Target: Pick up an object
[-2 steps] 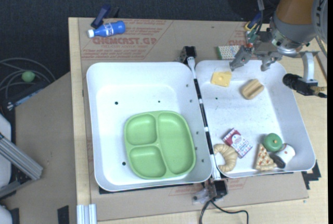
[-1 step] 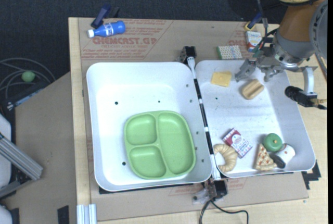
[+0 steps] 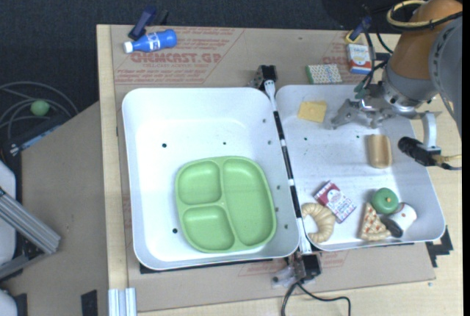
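Note:
My gripper (image 3: pixel 352 114) hangs low over the back of the right bin (image 3: pixel 433 197), below the grey and orange wrist (image 3: pixel 411 65). A yellow cheese square (image 3: pixel 312 112) lies just to its left, and a tan bread roll (image 3: pixel 379 151) lies a little in front of it to the right. Nothing is visibly held. At the bin's front lie a red and white packet (image 3: pixel 335 201), a croissant (image 3: pixel 319 223), a pizza slice (image 3: pixel 372 223), a green round fruit (image 3: pixel 385 200) and a white and black piece (image 3: pixel 402 217).
The left bin (image 3: pixel 147 160) holds a green divided plate (image 3: pixel 224 203). Behind the bins, a blue and white bottle (image 3: pixel 150 40) and two small cards (image 3: pixel 324 73) lie on the bench. A black clamp (image 3: pixel 266 76) sits where the bins meet.

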Action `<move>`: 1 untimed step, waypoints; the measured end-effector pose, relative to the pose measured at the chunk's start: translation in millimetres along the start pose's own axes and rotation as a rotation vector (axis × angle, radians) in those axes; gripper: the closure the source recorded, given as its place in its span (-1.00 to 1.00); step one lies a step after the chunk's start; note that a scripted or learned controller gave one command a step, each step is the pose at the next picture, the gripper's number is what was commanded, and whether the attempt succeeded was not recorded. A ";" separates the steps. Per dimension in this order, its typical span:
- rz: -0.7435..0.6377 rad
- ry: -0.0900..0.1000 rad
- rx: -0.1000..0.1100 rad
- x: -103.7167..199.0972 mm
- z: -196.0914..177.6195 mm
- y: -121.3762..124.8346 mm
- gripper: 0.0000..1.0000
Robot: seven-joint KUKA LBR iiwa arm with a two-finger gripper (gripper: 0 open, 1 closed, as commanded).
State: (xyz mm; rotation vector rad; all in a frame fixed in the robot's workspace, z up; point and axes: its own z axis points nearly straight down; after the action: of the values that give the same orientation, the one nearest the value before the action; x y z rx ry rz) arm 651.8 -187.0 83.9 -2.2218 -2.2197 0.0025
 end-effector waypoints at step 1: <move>0.000 -0.002 -0.007 -7.8 -108.7 -56.8 -1.00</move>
State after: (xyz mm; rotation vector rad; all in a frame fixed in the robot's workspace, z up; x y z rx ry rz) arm 595.1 -194.7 192.7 -2.2262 -2.2245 -0.0032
